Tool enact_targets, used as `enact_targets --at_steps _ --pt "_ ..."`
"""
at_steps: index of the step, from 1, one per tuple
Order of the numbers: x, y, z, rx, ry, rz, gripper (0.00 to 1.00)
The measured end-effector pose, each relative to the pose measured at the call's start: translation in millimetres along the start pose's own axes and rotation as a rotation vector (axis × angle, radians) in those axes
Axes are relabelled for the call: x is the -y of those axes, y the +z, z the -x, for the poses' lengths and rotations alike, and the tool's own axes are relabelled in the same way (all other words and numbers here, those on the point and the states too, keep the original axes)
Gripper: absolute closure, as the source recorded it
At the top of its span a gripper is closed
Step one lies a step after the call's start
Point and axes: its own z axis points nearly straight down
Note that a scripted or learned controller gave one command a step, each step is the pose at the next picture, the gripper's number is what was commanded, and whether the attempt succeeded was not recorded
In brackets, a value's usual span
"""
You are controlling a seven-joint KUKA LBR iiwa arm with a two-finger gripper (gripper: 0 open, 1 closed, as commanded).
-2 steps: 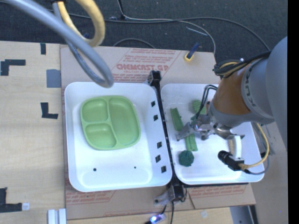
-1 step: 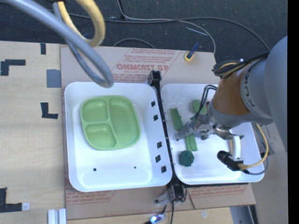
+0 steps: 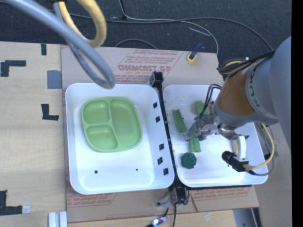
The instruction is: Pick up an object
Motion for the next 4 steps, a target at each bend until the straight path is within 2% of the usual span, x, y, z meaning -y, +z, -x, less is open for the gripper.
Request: enact_targets --at_steps 1,3,4 --pt "-2.9 -55.9 9.8 -0.002 0.001 0.001 1.0" --pt "-11.3 -168.5 7.2 -0.001 -0.001 0.003 1.0" --pt "-5.7 -154.3 -40.3 -0.003 -0.004 -0.004 1.0"
